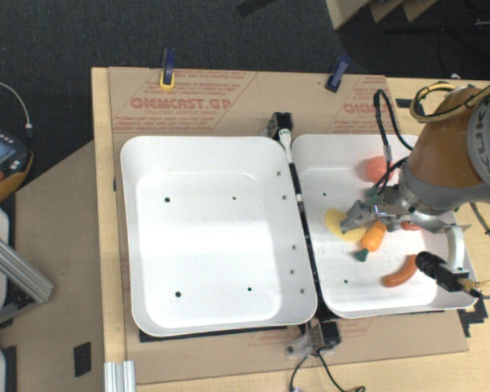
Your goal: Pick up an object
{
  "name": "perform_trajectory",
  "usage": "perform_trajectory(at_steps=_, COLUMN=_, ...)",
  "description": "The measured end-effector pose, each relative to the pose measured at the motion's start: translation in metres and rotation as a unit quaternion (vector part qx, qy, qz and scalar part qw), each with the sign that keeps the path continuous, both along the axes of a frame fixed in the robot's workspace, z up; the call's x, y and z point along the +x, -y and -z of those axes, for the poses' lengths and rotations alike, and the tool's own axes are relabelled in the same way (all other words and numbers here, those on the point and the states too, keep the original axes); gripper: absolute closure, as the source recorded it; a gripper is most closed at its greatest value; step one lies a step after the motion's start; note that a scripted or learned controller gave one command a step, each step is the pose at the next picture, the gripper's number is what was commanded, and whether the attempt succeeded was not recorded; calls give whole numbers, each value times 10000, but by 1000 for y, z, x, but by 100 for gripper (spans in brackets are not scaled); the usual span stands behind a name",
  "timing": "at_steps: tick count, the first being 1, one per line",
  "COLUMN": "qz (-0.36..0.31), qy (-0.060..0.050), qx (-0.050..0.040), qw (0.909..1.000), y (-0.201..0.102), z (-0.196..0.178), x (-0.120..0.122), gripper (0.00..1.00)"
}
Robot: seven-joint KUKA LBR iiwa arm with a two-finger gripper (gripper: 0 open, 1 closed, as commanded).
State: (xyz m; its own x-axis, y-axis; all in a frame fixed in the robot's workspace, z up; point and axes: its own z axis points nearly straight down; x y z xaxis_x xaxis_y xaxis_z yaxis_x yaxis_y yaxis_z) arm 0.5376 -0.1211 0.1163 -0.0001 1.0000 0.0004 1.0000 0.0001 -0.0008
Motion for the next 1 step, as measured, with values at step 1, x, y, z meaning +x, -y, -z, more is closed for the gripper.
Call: perform_trajectory(at_steps=1, qz=3, qy=-23, qx=12, qw=10000, y=-22, z=33, x=-26, gripper=0)
